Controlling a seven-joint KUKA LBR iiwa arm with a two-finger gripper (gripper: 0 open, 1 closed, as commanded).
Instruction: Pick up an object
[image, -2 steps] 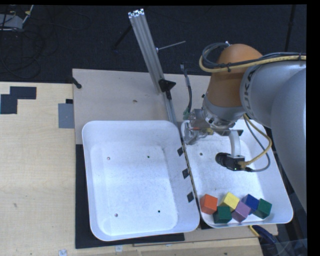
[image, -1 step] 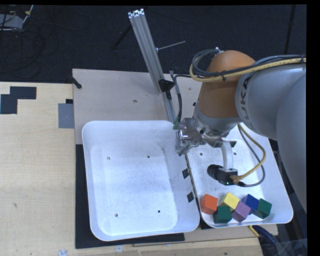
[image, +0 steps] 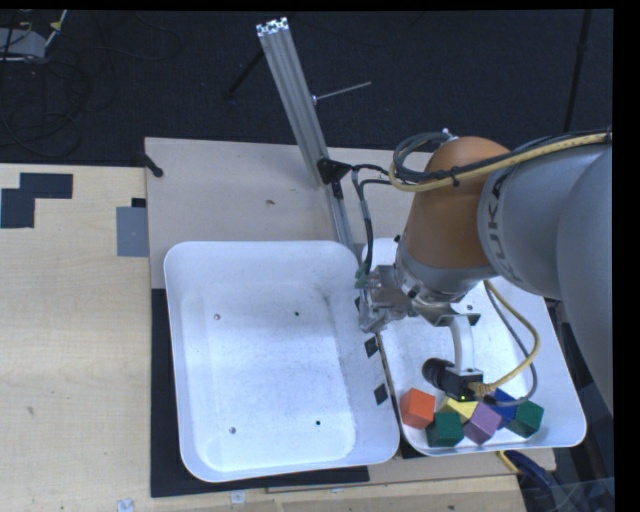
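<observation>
Stretching under everything is the pale wooden surface (image: 70, 350), with a dark mat (image: 160, 400) beneath the two white bins. From the right comes the big grey arm (image: 550, 220), its orange band (image: 455, 210) hanging over the far part of the right bin (image: 558, 398). The left bin (image: 260, 360) is the broader of the two as I see them, and its right wall touches the right bin along the middle. A long aluminium rail (image: 300, 110) slants from the far side towards the gap between the bins.

The hand (image: 372, 305) sits low at that dividing wall, just over the left edge of the right bin. From where I stand I cannot tell how far open it is, and I see nothing gripped in it.

The things to pick are small cubes, bunched in the near corner of the right bin, nearer than the hand and apart from it. The orange cube (image: 418, 406) lies furthest left. Just right of it is the green cube (image: 446, 428), then the yellow cube (image: 462, 408) and the purple cube (image: 483, 421). The blue cube (image: 503, 402) and the dark green cube (image: 526, 416) close the row on the right.
</observation>
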